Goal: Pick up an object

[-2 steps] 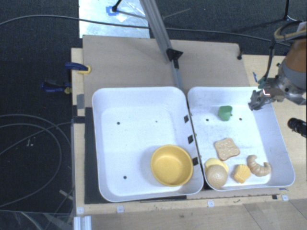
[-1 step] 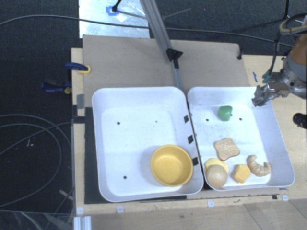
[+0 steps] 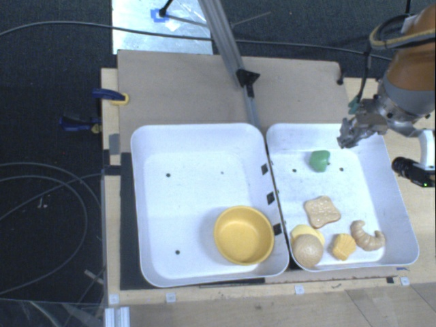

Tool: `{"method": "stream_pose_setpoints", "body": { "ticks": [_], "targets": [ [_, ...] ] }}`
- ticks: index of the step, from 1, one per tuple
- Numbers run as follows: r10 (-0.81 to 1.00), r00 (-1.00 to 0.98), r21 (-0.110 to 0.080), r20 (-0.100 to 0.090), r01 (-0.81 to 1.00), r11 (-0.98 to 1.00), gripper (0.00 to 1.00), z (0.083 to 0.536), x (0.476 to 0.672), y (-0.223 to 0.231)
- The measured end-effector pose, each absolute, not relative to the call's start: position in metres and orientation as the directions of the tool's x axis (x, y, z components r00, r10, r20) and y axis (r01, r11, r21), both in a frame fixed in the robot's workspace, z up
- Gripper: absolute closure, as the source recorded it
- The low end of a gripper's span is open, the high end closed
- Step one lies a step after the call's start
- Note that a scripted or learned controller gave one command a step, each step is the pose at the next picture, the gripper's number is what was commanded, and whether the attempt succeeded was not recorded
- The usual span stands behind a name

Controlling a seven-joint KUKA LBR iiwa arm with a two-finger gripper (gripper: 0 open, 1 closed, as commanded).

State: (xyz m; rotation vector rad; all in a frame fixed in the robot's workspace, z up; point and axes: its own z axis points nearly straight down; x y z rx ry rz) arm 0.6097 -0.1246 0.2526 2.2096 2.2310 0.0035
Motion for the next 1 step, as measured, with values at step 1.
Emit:
{"method": "stream_pose_setpoints", "body": {
  "ticks": [1],
  "targets": [
    [1.0,-0.01,0.001,0.001,1.0,0.01,1.0,0.2472,0.6117,-0.0812]
  ]
}}
